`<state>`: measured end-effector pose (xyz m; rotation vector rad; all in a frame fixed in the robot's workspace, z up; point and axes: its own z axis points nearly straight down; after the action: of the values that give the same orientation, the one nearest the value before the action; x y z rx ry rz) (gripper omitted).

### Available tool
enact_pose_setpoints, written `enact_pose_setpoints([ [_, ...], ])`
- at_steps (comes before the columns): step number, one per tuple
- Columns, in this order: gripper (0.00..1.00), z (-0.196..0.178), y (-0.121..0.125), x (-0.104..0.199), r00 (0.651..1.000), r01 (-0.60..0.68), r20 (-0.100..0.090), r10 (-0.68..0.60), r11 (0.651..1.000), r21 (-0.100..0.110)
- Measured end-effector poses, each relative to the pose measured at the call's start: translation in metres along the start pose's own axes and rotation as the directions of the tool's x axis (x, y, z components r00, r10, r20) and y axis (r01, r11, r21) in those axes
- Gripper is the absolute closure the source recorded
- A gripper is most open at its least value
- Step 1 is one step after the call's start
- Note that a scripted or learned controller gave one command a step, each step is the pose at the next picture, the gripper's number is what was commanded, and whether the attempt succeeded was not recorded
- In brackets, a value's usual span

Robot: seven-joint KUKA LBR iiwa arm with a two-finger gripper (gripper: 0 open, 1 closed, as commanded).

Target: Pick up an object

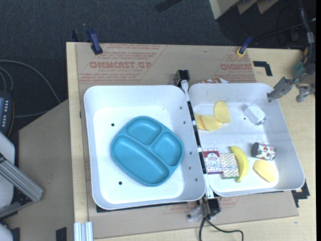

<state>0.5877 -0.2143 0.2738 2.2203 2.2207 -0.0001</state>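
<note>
Even, bright overhead light washes out my two white bins (95, 134), their rims nearly glaring. Shadows stay soft and short under the blue divided plate (146, 150). Everything looks slightly soft, grainy.

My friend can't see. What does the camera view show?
A blue plastic divided plate lies in the left white bin. The right white bin holds a yellow banana, other small items, and the gripper hovers at its far right edge.

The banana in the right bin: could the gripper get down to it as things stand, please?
Probably yes. The banana lies uncovered, open from above. A small box touches its left side, which may crowd a finger there. The gripper sits by the bin's far right rim.
</note>
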Motion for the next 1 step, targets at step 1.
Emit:
enact_pose_setpoints([
  [1,0.0,0.1267,-0.0129,0.0376,1.0,0.001,-0.001,-0.001,1.0,0.001],
])
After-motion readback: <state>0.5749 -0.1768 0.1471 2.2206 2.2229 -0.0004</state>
